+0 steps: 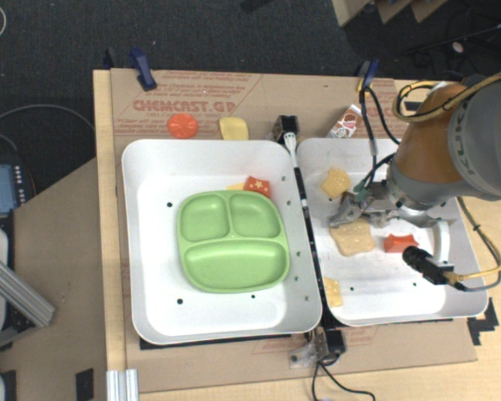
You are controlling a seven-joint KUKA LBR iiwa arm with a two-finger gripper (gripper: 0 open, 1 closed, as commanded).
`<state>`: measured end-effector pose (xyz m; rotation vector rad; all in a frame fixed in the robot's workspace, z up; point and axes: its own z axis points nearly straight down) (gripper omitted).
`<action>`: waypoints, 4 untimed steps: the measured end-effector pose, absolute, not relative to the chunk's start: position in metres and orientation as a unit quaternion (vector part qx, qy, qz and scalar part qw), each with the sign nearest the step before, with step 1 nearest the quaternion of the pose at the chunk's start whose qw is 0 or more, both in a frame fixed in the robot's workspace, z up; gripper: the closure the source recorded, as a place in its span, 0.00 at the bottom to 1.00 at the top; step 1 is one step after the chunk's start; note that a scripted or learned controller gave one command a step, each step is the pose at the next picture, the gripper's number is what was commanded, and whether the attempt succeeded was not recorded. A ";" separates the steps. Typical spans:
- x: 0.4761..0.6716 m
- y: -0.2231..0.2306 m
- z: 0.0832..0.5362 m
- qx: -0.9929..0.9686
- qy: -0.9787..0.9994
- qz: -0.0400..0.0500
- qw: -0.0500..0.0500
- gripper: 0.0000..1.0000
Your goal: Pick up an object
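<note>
My gripper (351, 210) hangs low in the right bin (384, 307), just above a tan bread-like slab (353, 240). A yellow chunk (335, 182) lies just up-left of it. A small red piece (398, 243) sits to its right, under the wrist. Another small yellow bit (331, 291) rests near the bin's left wall. The arm (438, 153) with its orange band covers the bin's upper right.
The left bin (150, 224) holds a green divided plate (232, 241) and a red-and-yellow piece (255, 186) behind it. On the cardboard behind the bins lie an orange disc (183, 125), a yellow block (233, 129) and a small packet (345, 124). Cables trail beside the arm.
</note>
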<state>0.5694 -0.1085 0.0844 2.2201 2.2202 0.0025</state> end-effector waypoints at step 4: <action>0.539 -0.098 0.098 0.708 0.706 0.003 0.005 1.00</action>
